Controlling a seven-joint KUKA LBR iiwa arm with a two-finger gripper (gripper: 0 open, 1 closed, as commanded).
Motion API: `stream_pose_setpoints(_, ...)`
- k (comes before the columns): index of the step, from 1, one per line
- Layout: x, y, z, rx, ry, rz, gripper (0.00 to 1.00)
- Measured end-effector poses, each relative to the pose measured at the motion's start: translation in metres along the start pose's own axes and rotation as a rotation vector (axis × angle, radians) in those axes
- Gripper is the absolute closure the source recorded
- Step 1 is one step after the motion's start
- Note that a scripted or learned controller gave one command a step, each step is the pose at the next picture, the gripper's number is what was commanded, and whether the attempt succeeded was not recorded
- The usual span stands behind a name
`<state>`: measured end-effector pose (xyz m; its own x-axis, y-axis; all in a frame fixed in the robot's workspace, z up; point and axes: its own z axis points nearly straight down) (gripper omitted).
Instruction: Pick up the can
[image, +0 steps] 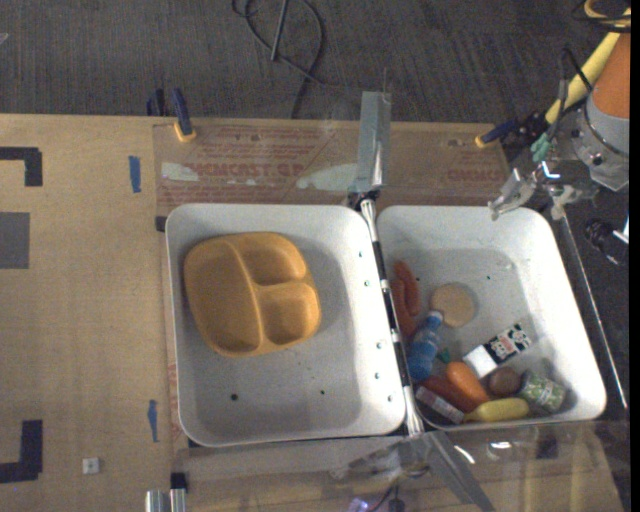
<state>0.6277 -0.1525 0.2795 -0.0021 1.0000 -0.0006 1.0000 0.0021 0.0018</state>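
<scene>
Camera view puts the claw (525, 190) above the right bin's (570, 300) 1 o'clock corner, fingers spread, holding nothing. At 5 o'clock the can (543, 393) lies blurred, label unreadable, touching a banana (497, 409).

The tabletop (80, 300) was matt, unfinished-looking wood board. Both bins, left (280, 405) and right (520, 250), were smooth white plastic with a slight sheen. The divided plate (250, 292) was matt orange plastic. The can (542, 392) looked glossy.
</scene>
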Motion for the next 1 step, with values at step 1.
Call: stream_pose_setpoints(1, -0.0149, -0.0246, -0.0172, 0.002, 0.0, 0.264, 0.0)
